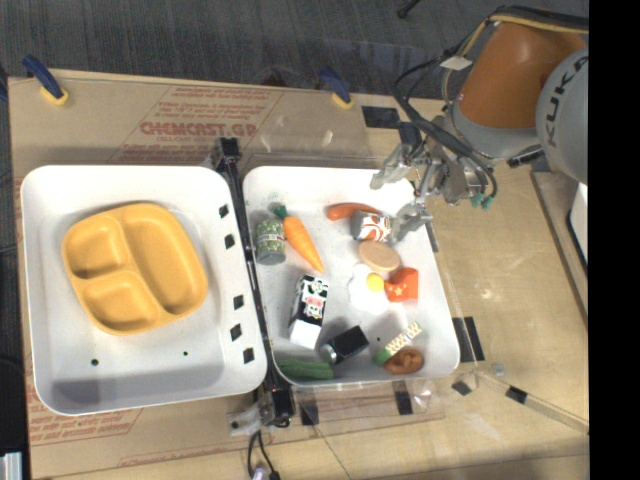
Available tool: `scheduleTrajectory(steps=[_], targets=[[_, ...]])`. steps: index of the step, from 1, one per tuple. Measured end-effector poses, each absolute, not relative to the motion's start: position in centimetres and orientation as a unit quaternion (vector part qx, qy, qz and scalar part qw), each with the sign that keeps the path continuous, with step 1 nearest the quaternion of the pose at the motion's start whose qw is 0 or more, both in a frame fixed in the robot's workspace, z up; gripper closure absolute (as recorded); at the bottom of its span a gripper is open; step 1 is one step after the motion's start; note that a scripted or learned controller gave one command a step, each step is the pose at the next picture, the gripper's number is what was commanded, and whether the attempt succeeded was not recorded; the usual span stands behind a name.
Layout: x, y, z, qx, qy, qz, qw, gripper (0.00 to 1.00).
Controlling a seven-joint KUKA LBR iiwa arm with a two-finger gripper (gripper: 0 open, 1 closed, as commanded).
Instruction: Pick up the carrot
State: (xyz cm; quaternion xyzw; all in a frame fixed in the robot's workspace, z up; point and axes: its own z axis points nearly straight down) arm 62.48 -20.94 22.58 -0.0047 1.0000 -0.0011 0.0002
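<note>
The carrot (pixel 302 243) is orange with a green top and lies slanted in the upper left part of the right bin (pixel 300 178). My gripper (pixel 396 200) hangs over the bin's upper right corner, well to the right of the carrot. It is open, with one finger (pixel 384 175) toward the back and the other near a red and white can (pixel 372 228). Nothing sits between the fingers.
A green can (pixel 270 239) touches the carrot's left side. Also in the right bin are a sausage (pixel 348 210), a tan disc (pixel 380 258), a fried egg (pixel 368 285), a cow-print carton (pixel 312 308) and a cucumber (pixel 305 369). The left bin (pixel 50 368) holds a yellow divided tray (pixel 135 265).
</note>
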Motion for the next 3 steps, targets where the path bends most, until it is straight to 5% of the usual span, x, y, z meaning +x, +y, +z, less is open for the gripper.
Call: scheduleTrajectory(steps=[1, 2, 3], targets=[[62.7, -10.3, 9.0, 0.02, 1.0, 0.0017, -0.001, 0.0], [63.0, -10.4, 10.3, 0.018, 1.0, -0.0004, 0.003, 1.0], [61.4, -1.8, 19.8, -0.023, 1.0, 0.0005, 0.006, 1.0]])
